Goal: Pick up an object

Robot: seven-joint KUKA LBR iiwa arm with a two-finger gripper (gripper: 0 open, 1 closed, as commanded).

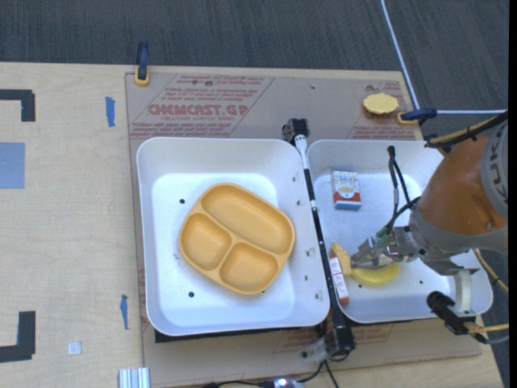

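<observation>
The right bin (404, 156) holds a small white and blue box (347, 190) near its back, a yellow banana (367, 274) near the front left, and a red and yellow packet (338, 281) along the left wall. My gripper (373, 253) hangs low over the banana, its metal tips right at the fruit's upper side. The grey arm with its orange band (464, 192) reaches in from the right and covers much of the bin's right half.
The left bin (161, 217) holds a yellow three-compartment plate (236, 238). A black divider clamp (297, 129) sits between the bins at the back. A yellow disc (380, 103) lies on the cardboard behind the right bin.
</observation>
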